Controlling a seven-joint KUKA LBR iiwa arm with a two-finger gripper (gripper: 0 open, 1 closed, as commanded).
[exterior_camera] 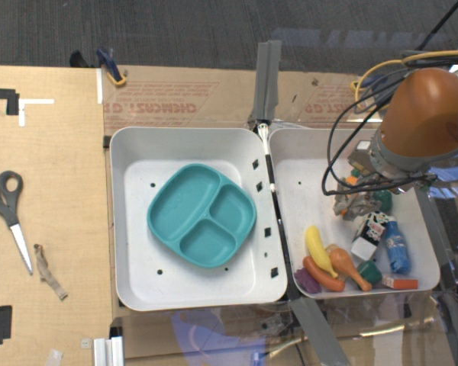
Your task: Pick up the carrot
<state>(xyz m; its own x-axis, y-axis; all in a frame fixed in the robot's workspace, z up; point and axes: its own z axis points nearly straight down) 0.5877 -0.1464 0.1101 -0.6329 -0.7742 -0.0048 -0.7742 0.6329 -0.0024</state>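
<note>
The carrot (349, 266) is an orange tapered piece lying near the front of the right bin (290, 174), its thin end pointing to the front right. It lies among other toy foods, touching a red-orange sausage-like piece (322, 275) on its left. My gripper (358, 201) hangs below the orange band of the arm (424, 113), over the back right part of the right bin. It stands well behind the carrot and apart from it. Cables and the wrist hide the gripper's lower end.
Around the carrot lie a yellow banana (314, 244), a purple piece (306, 282), a white and black carton (366, 239), a blue bottle (395, 251) and a green block (370, 271). The left bin (122, 204) holds a teal divided plate (202, 215). Scissors (9, 208) lie on the bench at the left.
</note>
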